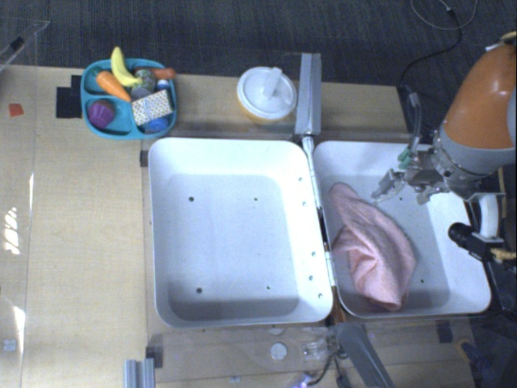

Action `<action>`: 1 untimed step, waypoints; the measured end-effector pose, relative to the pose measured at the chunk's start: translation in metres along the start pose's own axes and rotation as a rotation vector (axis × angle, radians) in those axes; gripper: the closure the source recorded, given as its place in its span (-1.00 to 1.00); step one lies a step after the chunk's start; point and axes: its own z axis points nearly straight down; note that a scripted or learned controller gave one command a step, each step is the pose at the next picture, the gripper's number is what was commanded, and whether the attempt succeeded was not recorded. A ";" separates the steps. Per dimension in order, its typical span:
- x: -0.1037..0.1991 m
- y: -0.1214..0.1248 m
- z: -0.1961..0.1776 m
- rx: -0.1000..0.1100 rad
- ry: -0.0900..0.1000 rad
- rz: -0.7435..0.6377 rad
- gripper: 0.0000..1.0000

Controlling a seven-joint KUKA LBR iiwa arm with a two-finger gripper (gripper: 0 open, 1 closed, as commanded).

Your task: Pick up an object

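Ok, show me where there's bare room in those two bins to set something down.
The left bin has a bare white floor from wall to wall. In the right bin the crumpled pink cloth covers the left and middle, leaving a strip along the right wall and a patch at the top. That top patch is crowded, since the claw hangs over it.

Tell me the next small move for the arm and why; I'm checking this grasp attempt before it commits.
Probably shift the gripper toward the camera and lower it onto the pink cloth. The gripper hangs over the far part of the right bin, beside the cloth's upper end and apart from it, with nothing between its fingers.
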 end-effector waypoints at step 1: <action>-0.017 0.003 0.118 -0.005 -0.001 -0.152 -1.00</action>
